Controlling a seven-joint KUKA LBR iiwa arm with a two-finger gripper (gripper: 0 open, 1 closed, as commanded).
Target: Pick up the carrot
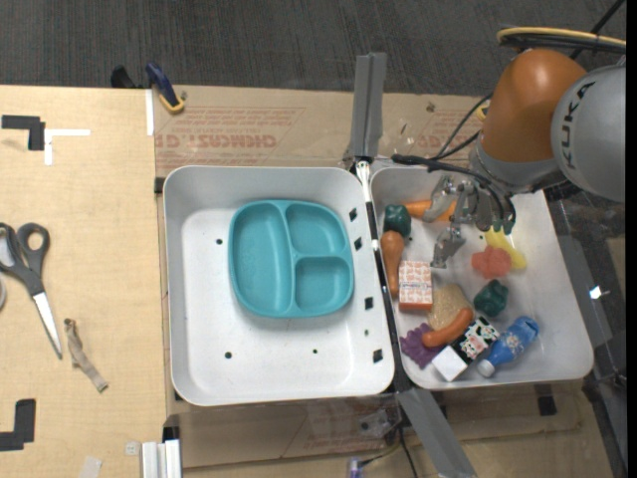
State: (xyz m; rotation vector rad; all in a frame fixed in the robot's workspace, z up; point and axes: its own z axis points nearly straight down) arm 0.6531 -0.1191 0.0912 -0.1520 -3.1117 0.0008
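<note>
The carrot (392,257) lies in the right bin (557,297), pressed along its left wall, green top toward the far end and orange root pointing toward the near side. It rests flat, not lifted, with a pink-and-white block (416,285) touching or just beside its lower flank. Crowded against the wall, it offers little room on that side, so a grasp looks likelier across its free side or from above.

Around it the bin is packed with toys: a slice of bread (448,302), a sausage (446,329), a purple piece (414,347), a black-and-white carton (480,337), a blue bottle (510,341), a dark green piece (490,297), a red-orange fruit (490,262) and a yellow item (502,242). A second small orange piece (420,207) sits at the far end, near the carrot's top.

The gripper (448,247) hangs over the middle of this bin, just right of the carrot and apart from it, its fingers (439,252) pointing down. They appear slightly parted with nothing between them. The grey arm (587,137), with its orange band (532,103), reaches in from the right and bends down at the wrist.

The left bin (189,297) holds a teal divided plate (293,259). Scissors (34,277) lie on the surface (80,227) at far left.
</note>
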